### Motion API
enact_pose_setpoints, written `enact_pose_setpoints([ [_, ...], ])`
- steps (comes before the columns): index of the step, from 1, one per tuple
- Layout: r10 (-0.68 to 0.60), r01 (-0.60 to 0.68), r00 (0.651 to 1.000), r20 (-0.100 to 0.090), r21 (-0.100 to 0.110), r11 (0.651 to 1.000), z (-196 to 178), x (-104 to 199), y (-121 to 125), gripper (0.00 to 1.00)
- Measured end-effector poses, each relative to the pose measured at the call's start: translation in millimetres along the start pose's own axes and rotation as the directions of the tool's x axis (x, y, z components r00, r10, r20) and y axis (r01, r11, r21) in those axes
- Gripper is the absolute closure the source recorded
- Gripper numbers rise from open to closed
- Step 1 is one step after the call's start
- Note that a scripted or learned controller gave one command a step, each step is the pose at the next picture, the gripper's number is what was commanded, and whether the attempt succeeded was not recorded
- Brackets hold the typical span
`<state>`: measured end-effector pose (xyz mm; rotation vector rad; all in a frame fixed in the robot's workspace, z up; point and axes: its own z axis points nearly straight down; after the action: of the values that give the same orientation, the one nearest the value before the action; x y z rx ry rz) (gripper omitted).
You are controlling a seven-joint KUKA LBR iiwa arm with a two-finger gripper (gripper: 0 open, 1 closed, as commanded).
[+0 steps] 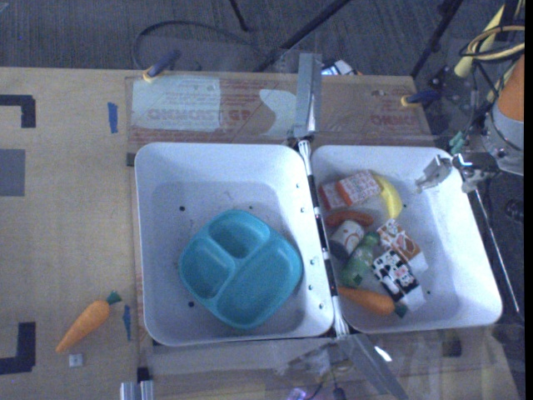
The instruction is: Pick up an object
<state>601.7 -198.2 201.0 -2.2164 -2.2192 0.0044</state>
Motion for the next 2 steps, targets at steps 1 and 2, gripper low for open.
enact_pose_setpoints([
  [1, 0.013, -0.013, 1.0, 0.001, -0.003, 1.0, 109.3, 35.6, 1.8, 0.0],
  [2, 0.015, -0.015, 1.0, 0.001, 0.0, 1.0, 102.0, 35.1, 1.2, 1.0],
])
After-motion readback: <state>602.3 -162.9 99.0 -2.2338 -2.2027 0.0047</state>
